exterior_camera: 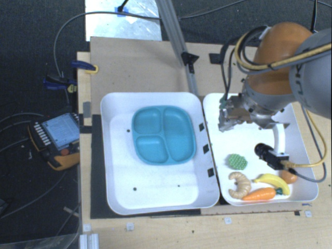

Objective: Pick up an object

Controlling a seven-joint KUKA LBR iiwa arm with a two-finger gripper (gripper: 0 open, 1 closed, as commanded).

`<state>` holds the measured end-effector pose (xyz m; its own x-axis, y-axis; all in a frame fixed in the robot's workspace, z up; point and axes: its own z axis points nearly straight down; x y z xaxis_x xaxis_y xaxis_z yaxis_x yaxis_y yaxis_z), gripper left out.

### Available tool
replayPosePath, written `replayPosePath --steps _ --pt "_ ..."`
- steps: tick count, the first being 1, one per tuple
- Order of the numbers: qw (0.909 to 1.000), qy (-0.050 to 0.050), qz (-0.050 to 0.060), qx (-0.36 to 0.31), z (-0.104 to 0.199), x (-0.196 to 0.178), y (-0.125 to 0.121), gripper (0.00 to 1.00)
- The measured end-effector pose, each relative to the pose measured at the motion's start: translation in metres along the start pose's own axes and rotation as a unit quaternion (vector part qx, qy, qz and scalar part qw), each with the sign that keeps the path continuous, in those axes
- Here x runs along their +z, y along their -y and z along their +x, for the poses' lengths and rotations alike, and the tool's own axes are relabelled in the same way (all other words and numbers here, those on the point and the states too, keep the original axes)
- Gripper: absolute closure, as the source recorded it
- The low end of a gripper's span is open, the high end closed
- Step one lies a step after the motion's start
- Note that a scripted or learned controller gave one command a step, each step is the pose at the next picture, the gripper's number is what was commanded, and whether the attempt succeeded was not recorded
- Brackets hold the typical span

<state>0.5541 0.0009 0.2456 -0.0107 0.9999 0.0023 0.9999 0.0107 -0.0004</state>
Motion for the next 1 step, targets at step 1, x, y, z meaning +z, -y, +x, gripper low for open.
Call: replayPosePath --steps 1 --pt "1.0 0.0 0.001 0.0 0.0556 0.004 0.0271 1.0"
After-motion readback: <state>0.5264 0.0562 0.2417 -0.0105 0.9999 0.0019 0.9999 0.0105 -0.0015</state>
